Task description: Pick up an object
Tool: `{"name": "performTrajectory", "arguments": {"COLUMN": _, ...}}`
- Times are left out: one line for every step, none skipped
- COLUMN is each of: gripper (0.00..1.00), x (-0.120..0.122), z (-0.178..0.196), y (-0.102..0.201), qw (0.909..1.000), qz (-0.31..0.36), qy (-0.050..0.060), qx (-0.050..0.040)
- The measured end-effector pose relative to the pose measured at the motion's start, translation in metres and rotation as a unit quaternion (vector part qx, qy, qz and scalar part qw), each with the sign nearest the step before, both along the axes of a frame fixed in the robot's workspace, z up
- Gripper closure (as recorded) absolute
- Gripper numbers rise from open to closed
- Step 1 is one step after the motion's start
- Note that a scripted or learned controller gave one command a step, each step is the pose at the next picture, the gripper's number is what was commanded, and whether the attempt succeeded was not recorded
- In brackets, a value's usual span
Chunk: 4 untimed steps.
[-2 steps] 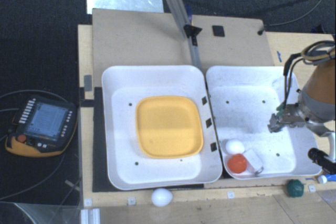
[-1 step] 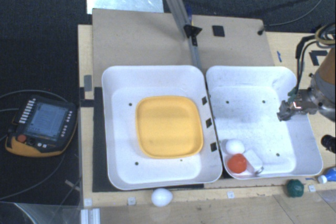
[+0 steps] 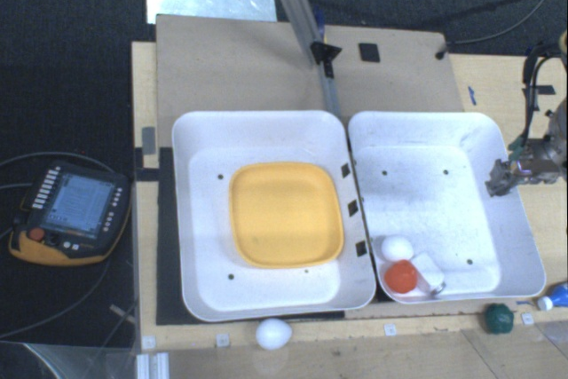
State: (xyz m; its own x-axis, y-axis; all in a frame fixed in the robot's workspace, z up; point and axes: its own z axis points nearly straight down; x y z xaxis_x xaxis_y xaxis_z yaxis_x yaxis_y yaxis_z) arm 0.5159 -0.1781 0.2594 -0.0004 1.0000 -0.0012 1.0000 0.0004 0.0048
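You see two shallow white plastic bins side by side on the tan surface (image 3: 222,49). The left bin (image 3: 200,191) holds a square yellow plastic plate (image 3: 287,214), which lies flat near the bin's middle. The right bin (image 3: 461,146) holds three small things crowded into its near left corner: a white egg-shaped ball (image 3: 397,248), a round orange-red ball (image 3: 402,277) just in front of it and touching it, and a small white block-shaped item (image 3: 428,270) just beside the orange-red ball on its right. The rest of the right bin's floor is bare. The gripper (image 3: 500,177) sits at the right bin's far right edge, over the rim, well apart from the three things in the corner. You cannot tell from this view whether it is apart or together; nothing is visible in it. Outside the bins, a second white egg-shaped ball (image 3: 273,334) rests on the surface's near edge, just in front of the left bin. A dark green round object (image 3: 499,318) lies near the right bin's near right corner. A yellow-and-grey teach pendant (image 3: 68,213) with a lit screen lies on the dark floor, left of the surface.
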Motion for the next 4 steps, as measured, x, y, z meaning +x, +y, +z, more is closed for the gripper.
{"name": "performTrajectory", "arguments": {"gripper": 1.0, "x": 0.001, "z": 0.025, "y": 0.0, "qw": 1.0, "qz": 0.0, "qy": 0.001, "qx": 0.0003}}
{"name": "performTrajectory", "arguments": {"gripper": 1.0, "x": 0.023, "z": 0.026, "y": 0.041, "qw": 1.0, "qz": 0.002, "qy": 0.002, "qx": 0.0009}}
{"name": "performTrajectory", "arguments": {"gripper": 1.0, "x": 0.04, "z": 0.024, "y": 0.096, "qw": 1.0, "qz": 0.002, "qy": 0.002, "qx": 0.0011}}
{"name": "performTrajectory", "arguments": {"gripper": 1.0, "x": 0.058, "z": 0.02, "y": 0.134, "qw": 1.0, "qz": 0.002, "qy": 0.002, "qx": 0.0009}}
